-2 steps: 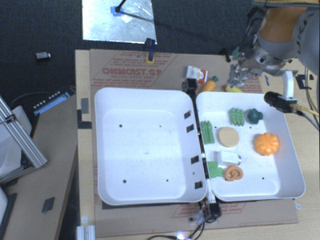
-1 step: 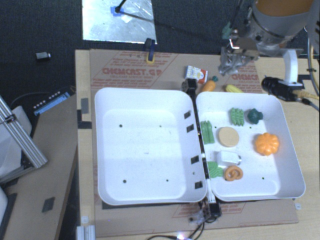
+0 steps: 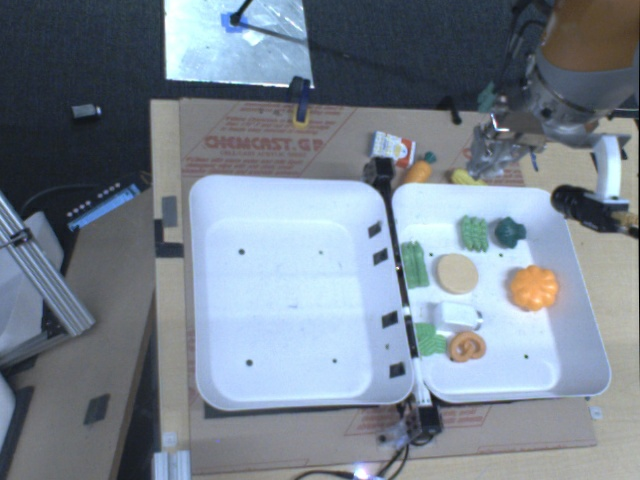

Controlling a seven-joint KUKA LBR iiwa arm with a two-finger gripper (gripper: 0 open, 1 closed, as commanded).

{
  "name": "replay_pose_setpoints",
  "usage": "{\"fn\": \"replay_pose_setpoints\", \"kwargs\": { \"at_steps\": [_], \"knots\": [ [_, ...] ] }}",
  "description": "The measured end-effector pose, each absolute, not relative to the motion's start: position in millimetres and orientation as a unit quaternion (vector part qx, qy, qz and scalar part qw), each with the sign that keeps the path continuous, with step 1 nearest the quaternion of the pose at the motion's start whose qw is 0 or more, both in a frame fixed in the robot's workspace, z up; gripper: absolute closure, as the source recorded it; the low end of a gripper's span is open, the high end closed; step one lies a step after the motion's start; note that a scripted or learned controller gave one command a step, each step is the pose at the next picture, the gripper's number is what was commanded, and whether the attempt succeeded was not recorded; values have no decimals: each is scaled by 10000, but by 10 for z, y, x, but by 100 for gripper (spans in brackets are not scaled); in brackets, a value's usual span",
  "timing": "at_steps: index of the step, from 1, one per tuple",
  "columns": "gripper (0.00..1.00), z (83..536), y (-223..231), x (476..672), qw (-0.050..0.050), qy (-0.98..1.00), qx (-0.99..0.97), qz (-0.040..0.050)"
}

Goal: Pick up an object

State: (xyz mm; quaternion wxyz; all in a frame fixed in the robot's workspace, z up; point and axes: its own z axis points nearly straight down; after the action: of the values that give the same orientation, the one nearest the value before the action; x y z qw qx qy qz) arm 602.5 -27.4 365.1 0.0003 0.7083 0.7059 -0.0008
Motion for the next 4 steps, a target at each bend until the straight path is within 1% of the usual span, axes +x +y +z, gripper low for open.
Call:
{"fn": "replay_pose_setpoints", "kwargs": {
  "at_steps": [1,2,3,4],
  "knots": [
    [100,5187,-128,5973,73,7093,7049,74],
    [100,4420,-743,6317,4,7060,7082,-9],
    [100,3826,-1509,6692,11,7056,7086,-10],
    [100,3582,-2062,6679,14,7061,7081,-5]
  ]
}}
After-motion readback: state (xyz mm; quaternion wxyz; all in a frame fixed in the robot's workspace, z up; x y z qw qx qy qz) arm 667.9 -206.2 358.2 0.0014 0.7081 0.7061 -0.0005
